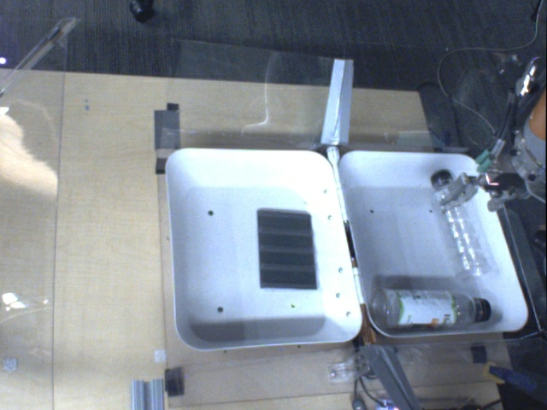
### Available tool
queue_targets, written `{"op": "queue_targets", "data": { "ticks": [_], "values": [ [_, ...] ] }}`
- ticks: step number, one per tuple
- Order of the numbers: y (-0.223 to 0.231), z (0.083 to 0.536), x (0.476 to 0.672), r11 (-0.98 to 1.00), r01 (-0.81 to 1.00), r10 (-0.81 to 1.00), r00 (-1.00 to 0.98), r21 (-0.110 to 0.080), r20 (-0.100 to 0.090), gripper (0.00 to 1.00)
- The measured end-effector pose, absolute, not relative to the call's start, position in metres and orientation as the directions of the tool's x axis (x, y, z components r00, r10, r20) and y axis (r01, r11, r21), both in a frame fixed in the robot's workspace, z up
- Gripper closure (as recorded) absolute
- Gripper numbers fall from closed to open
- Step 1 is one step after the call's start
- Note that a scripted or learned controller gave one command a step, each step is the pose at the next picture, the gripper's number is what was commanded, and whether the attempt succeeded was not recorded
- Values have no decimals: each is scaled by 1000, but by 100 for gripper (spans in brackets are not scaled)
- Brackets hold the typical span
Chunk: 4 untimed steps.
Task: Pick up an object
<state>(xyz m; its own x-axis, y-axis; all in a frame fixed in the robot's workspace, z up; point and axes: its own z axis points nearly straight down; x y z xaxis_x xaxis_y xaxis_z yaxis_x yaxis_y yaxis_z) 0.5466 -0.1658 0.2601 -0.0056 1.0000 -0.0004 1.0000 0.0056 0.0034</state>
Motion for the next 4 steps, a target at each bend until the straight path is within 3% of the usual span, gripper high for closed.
{"op": "queue_targets", "data": {
  "ticks": [1, 2, 3, 4],
  "values": [
    [-198, 125, 535, 114, 993, 993, -114, 6, -2, 0],
    [-207, 99, 504, 171, 985, 985, -171, 34, -16, 0],
    [-207, 98, 514, 265, 964, 964, -264, 26, -20, 0],
    [-219, 88, 583, 367, 930, 930, -367, -22, 2, 0]
  ]
}}
